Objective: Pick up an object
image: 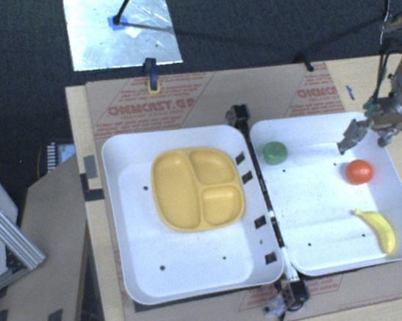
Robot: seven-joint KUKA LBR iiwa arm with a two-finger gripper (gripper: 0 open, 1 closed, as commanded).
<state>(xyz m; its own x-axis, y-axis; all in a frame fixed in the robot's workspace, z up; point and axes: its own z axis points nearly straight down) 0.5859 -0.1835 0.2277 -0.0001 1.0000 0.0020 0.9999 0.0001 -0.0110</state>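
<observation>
— Bins first: what sits where?

— Two shallow white bins lie side by side on the desk. The left bin carries a yellow divided plate with three compartments, lying flat near its middle. The right bin carries three small things: a green round object near its upper left corner, an orange-red ball toward its right side, and a banana near its lower right corner, curved and lying flat.

— And the arm?

— It comes in from the right. The tool hangs over the upper right part of the right bin, above and just beside the orange-red ball in this view. Two finger tips point down and to the left with a gap between them, so it looks parted, and nothing sits between the fingers.

— Is it touching the ball?

— Hard to tell height from this slant; the ball sits apart from the finger tips, lower in the picture. The green object and banana are well apart from the tool.
</observation>
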